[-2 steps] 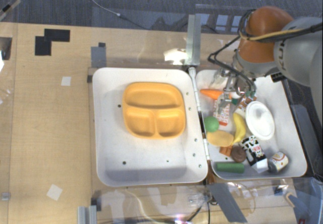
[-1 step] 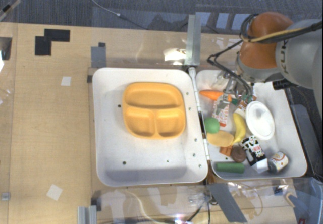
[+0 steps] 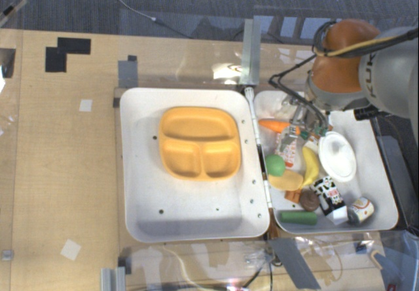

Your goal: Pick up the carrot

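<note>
Seen from above at a slant: carrot (image 3: 273, 125) lying in the right bin (image 3: 383, 181), near its upper left corner, beside the wall shared with the left bin (image 3: 134, 172). Gripper (image 3: 300, 127) just right of the carrot's thick end, perhaps touching it (fingers too cluttered to tell whether spread or pressed together). Yellow divided plate (image 3: 198, 142) in the left bin. Banana (image 3: 310, 166) and lime (image 3: 275, 165) below the carrot.

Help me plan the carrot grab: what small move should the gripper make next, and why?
Probably shift the two-finger gripper slightly toward the left bin and lower it: the small orange tapered carrot lies just beside it, apparently ungrasped, near the right white bin's inner wall.
</note>
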`<state>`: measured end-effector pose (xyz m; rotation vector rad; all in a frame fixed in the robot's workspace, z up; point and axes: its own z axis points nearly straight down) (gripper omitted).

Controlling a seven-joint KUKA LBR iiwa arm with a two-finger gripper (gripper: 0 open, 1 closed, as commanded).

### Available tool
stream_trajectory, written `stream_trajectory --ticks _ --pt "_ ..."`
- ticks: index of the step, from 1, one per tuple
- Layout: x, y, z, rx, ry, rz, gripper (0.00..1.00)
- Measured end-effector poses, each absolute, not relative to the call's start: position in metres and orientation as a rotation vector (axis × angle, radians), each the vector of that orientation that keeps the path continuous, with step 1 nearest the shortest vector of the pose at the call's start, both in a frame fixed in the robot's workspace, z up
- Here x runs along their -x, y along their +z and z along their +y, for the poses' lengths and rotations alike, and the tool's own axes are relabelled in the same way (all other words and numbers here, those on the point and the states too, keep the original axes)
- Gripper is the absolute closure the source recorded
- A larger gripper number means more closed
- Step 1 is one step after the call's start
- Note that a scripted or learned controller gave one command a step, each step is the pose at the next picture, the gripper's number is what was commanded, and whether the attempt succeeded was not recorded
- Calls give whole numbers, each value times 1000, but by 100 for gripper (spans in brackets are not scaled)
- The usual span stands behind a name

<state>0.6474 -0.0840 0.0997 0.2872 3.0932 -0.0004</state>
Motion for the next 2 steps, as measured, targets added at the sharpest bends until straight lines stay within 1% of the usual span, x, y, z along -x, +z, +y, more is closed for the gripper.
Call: stream_trajectory --ticks 1,2 --pt "-634 100 -86 -415 4 3078 0" --pt "-661 100 -83 -519 2 3084 0"
